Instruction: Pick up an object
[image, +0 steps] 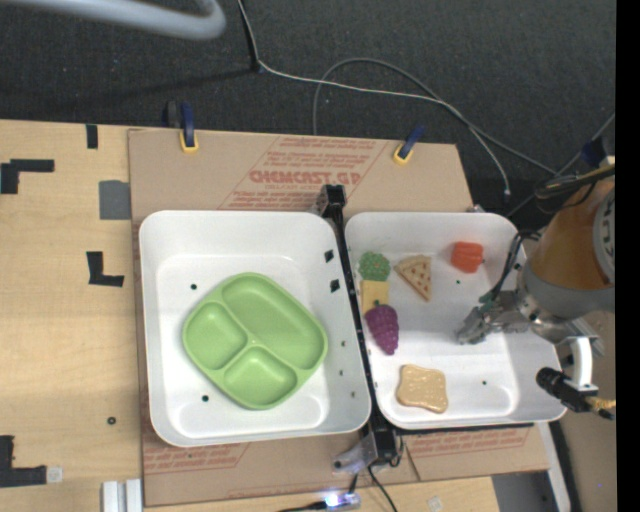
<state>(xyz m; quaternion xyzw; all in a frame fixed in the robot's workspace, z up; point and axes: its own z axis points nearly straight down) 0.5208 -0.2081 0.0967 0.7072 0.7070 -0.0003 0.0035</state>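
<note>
Wooden bench (60, 330), marked with black tape pieces (98, 268). Cardboard sheet (300, 170), held by yellow clamps (188, 140). Dark carpet floor (420, 50), crossed by thin cables (400, 90).

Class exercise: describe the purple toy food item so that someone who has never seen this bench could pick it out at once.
Start at the right-hand white bin, the one without the green divided plate. Along its left wall runs a short column of toys: a green broccoli piece, a yellow block, then the purple grape bunch at the bottom. It is the one purple, bumpy item, above the bread slice.
</note>
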